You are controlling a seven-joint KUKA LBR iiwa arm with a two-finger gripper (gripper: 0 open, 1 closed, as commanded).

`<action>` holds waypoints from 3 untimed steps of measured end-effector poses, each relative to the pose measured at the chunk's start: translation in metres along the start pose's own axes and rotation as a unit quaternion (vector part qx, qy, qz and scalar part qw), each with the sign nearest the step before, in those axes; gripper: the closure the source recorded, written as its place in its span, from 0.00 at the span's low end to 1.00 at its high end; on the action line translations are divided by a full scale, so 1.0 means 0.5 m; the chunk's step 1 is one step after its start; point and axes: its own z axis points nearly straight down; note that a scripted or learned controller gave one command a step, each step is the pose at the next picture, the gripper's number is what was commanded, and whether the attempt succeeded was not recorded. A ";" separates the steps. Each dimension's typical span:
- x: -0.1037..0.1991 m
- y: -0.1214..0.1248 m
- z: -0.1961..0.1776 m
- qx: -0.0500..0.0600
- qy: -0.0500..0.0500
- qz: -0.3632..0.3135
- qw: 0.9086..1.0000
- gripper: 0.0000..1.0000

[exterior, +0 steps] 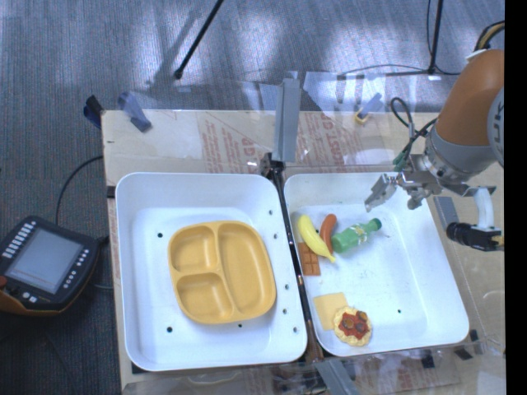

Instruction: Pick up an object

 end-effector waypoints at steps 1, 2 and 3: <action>0.131 0.043 0.222 0.002 0.001 -0.048 0.999 0.00; 0.128 0.046 0.195 0.000 0.000 -0.048 0.999 1.00; 0.211 0.052 -0.086 -0.010 -0.001 -0.069 0.998 1.00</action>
